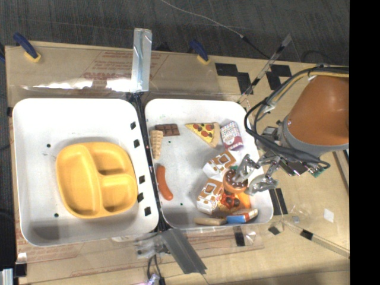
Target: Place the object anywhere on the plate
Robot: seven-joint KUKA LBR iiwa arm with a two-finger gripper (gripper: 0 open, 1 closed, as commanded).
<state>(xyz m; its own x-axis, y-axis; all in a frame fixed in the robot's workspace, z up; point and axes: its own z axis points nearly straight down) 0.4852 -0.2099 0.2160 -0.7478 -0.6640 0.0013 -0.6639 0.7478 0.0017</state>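
Nearest the lens, along the lower wall of the right white bin (178,221), lay a tan stick-shaped piece (209,221) and a blue-and-red tube-shaped toy (243,217), both pressed against that wall as loose items settle at a bin's edge. Just above them a heap of small toy foods, including white printed cartons (209,196) and an orange-red lump (228,202), crowded the bin's right side, which explains why the metal two-finger gripper (248,176) descended there from the right. Whether its fingers stood apart or together could not be told, since wrist hardware and the heap overlapped them; no item was visibly clamped between them. Judged from position alone, the orange-red lump directly beneath and touching the gripper's outline was the likely target, though which piece was meant remained uncertain. An orange-red toy sausage (163,183) lay apart at the bin's left wall. In the left white bin (35,117) rested the yellow compartmented plastic plate (95,178), bare and well apart from the gripper, so the transfer had not yet been made. Farther back lay a ridged cone-shaped wafer (156,142), a brown chocolate bar (167,129), a toy pizza slice (203,131) and a white-and-maroon packet (230,135)
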